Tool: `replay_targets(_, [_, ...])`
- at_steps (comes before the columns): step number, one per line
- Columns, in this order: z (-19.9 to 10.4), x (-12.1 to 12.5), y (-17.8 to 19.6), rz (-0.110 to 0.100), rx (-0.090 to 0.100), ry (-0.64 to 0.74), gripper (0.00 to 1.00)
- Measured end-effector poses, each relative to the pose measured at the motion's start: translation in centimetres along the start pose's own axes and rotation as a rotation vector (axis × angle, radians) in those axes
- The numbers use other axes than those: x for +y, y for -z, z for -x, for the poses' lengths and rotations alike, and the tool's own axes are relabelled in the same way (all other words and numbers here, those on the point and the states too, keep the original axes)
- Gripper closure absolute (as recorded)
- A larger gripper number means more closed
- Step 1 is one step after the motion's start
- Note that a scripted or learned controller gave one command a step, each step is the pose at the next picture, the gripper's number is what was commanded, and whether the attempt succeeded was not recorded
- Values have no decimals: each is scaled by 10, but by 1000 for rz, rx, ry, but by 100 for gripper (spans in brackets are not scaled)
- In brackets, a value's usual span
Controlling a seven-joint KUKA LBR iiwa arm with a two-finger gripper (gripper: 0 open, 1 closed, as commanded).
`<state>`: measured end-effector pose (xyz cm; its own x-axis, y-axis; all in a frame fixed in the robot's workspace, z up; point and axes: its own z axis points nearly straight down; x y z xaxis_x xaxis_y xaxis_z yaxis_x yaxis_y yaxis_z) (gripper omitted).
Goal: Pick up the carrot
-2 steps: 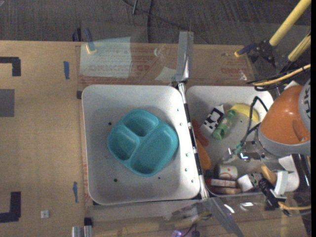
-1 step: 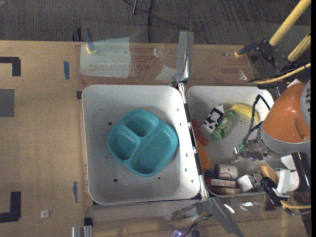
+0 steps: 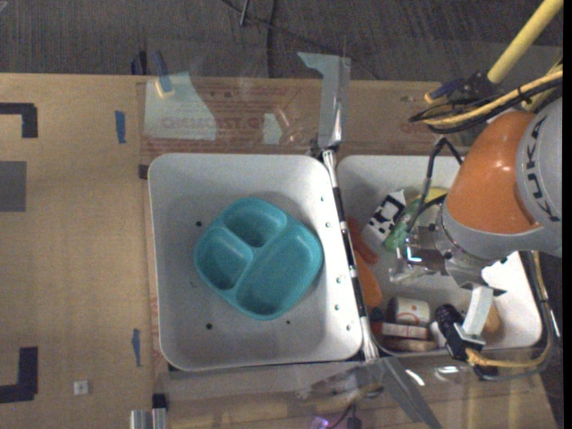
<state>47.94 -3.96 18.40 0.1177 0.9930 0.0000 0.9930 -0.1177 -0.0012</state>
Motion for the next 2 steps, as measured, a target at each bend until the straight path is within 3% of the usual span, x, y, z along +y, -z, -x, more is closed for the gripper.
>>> replay_targets(1, [0,0,0,0,0,0,0])
replay_targets(2, [49,6,-85,4,-1,151,0])
